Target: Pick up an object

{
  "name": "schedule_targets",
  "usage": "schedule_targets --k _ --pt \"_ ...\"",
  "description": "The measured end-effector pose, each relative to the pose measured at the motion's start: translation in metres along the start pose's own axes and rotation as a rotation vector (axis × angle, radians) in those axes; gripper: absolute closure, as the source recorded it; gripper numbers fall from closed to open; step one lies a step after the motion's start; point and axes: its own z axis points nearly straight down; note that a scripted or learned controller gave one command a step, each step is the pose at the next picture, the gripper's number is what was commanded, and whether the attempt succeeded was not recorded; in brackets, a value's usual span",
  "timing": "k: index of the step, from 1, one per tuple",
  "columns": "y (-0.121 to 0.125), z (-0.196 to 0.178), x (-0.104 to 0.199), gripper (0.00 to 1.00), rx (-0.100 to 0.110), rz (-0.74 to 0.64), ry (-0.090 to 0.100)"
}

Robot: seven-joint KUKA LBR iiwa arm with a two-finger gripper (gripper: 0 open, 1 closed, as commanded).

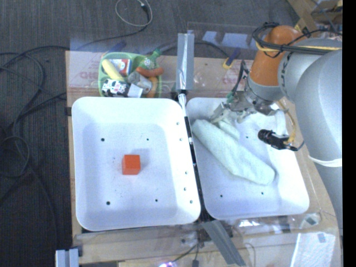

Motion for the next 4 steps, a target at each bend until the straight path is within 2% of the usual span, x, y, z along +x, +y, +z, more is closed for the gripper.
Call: schedule_targets --k 1,2,3,4 --pt "0.000 0.007 0.021 0.00 0.003 -0.097 -0.007" --pt "0.001 0.001 0.024 1.00 0.004 -0.100 -0.002" --pt "0.001 0.001 0.024 0.00 0.004 -0.100 -0.001" --pt "0.000 -0.004 0.024 1.00 0.011 -0.102 0.002"
